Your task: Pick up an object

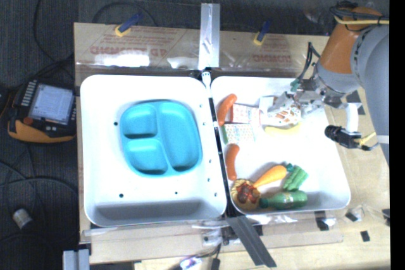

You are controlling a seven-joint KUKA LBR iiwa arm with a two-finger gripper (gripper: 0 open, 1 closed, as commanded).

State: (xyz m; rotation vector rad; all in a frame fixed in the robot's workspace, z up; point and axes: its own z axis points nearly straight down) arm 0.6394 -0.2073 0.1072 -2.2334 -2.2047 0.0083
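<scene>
My jaws [292,100] hang low in the right bin [329,164], over a small white packet [283,114] on something yellow; I cannot tell their opening. Sausages [226,105], cartons [240,114], carrot [271,175] and cucumber [283,200] crowd beside. The blue tray [158,137] fills the left bin [101,193].

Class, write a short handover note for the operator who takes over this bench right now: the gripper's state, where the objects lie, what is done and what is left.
Gripper: low over the upper part of the right white bin, at a small white packet; grip cannot be judged.
Objects, all in the right bin: two orange sausages along its left wall, two small printed boxes beside them, an orange carrot, a green cucumber and a round brown piece near the front.
Left white bin: blue divided tray.
Done: nothing visibly lifted.
Left: grasp and lift one object.
</scene>
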